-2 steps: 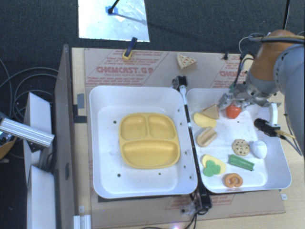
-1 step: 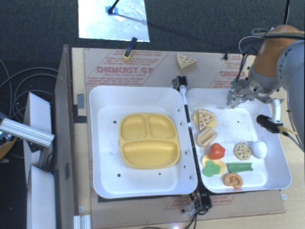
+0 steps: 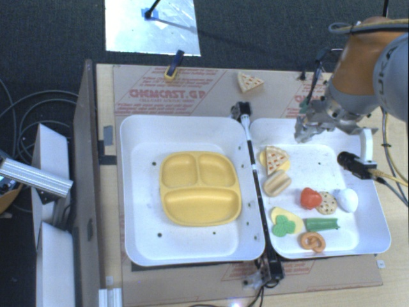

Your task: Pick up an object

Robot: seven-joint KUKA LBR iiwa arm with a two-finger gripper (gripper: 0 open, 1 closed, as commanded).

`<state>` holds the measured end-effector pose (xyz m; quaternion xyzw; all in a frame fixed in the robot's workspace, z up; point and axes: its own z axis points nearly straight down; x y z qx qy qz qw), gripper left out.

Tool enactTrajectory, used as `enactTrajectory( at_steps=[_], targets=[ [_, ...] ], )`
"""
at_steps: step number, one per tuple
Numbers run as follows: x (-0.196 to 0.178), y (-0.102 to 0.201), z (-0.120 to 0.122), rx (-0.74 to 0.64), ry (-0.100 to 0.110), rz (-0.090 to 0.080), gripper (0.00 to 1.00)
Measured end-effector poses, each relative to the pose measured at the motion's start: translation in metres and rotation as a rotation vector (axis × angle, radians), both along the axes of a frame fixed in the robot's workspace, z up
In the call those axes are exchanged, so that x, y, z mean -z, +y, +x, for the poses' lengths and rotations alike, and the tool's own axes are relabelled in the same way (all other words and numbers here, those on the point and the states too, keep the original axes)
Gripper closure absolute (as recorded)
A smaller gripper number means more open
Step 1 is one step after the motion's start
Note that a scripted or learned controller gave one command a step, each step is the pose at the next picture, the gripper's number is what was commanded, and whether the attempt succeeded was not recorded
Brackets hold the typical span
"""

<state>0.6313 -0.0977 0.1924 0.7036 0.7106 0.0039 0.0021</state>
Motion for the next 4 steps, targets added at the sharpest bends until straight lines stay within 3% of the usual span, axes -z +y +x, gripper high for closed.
enactTrajectory(
  at_steps=[1,2,3,4],
  targets=[
    [0.006,-0.005,-0.001,0.007,0.006,-0.002,0.0],
    [0.098,0.001,-0.009,0.007,0.008,-0.001,0.0],
    [0.109,-0.003,-0.075,0.011,0.014,-0.001,0.0],
    [0.097,-0.002,-0.071,0.009,0.006,-0.002,1.0]
  ],
)
